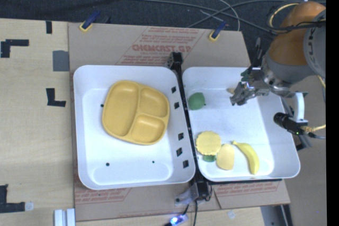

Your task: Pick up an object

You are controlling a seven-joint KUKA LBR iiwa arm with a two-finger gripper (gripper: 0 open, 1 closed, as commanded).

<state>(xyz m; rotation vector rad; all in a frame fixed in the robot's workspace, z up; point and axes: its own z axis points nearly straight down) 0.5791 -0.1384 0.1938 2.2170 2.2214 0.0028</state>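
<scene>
Camera view, looking down at a slant on the surface (32, 114). Two shallow white bins sit side by side on a sheet of cardboard (159, 42).

The left bin (85, 129) holds a yellow divided plate (136, 111), lying flat toward the bin's upper half.

The right bin (275, 166) holds the loose items. A small green ball (196, 101) lies near the bin's left wall, in its upper part. Along the lower edge lie three more: a yellow ridged round piece (208, 142), a pale yellow fruit (225, 156) touching it on the right, and a banana (249, 156) just beside that.

The arm enters from the right, its orange band (294, 34) above the grey wrist. The claw (241, 93) hangs over the upper right part of the right bin, above bare white floor. Nothing is seen between its fingers. Whether they stand apart or together cannot be told at this resolution.

Relation governing the next move, as a judgement: no item lies under the claw. The green ball is the nearest candidate, off to the claw's left at much the same height in the view. The banana cluster lies below, toward the near edge. The banana's long axis runs diagonally, upper left to lower right, so a grasp there would call for closing across that line.

Task status: not yet accomplished; no object is lifted.
</scene>
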